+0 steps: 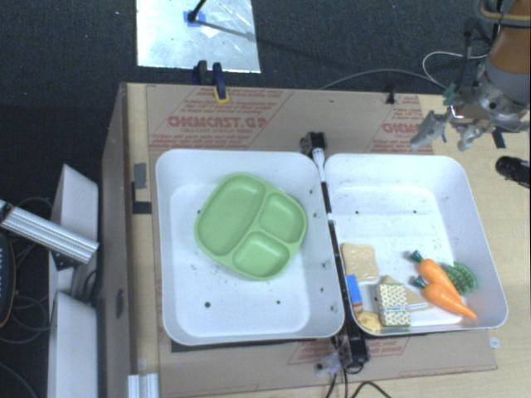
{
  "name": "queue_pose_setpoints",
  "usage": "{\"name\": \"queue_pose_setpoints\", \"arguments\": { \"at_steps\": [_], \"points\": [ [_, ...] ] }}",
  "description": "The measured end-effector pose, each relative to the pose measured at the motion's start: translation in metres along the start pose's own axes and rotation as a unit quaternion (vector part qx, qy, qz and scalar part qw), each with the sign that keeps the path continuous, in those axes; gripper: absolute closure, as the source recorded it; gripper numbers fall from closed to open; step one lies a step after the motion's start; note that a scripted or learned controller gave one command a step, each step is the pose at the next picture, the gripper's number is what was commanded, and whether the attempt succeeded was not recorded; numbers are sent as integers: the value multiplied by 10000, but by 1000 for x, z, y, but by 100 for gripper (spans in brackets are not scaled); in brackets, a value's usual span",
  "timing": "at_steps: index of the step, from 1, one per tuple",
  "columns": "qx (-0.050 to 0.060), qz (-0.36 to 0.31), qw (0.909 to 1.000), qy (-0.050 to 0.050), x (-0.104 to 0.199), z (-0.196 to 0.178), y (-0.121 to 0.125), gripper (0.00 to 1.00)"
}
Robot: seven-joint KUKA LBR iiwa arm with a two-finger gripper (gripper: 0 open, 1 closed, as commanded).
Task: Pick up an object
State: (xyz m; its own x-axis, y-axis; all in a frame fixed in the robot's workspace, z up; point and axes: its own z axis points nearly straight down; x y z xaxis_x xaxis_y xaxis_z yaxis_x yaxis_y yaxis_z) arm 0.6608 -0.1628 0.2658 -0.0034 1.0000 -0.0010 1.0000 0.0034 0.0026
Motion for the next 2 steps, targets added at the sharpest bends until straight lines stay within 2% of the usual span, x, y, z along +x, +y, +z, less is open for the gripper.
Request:
{"name": "queue_pose_setpoints", "arguments": {
  "at_steps": [1, 2],
  "points": [
    [32, 17, 10000, 5, -44, 160, -106, 0],
    [12, 14, 10000, 3, -43, 181, -175, 0]
  ]
}}
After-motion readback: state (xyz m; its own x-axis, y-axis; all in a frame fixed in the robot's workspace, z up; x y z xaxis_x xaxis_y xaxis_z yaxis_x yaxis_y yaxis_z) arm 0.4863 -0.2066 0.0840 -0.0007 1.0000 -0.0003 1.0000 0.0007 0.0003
